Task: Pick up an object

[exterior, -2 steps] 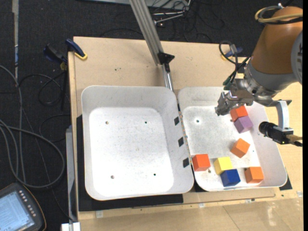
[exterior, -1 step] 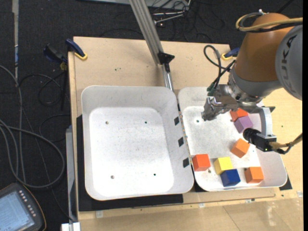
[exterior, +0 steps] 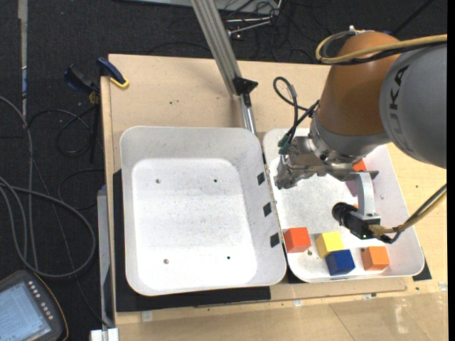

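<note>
Arm poised over the right bin, nothing lifted yet.

I've got the gripper [exterior: 286,170] hanging by the right bin's [exterior: 409,265] left wall; whether it's clenched or released I cannot tell. My targets cluster along the near edge: orange cube [exterior: 297,239], yellow cube [exterior: 329,244], blue cube [exterior: 340,261], another orange block [exterior: 375,258]. The left bin [exterior: 131,148] waits alongside.

Pincer [exterior: 284,172] fingers and right bin's [exterior: 409,261] far half, arm-hidden.
</note>
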Robot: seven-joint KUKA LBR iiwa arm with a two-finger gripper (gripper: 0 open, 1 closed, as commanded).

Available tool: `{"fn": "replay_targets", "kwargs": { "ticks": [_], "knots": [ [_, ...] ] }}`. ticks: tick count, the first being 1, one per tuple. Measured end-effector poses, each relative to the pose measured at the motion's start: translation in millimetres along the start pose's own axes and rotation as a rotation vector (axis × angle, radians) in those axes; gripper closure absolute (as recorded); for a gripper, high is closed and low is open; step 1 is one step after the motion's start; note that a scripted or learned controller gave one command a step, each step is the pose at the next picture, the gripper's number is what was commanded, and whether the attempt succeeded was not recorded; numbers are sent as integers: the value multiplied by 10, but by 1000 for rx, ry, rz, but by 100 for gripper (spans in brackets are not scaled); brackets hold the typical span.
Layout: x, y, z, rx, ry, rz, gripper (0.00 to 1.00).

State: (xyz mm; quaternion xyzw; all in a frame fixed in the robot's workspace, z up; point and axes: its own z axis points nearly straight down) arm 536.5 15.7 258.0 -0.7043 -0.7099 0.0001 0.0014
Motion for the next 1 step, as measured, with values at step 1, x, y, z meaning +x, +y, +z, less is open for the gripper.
{"fn": "replay_targets", "kwargs": {
  "ticks": [1],
  "knots": [
    [531, -80, 169, 0, 0, 0, 100]
  ]
}}
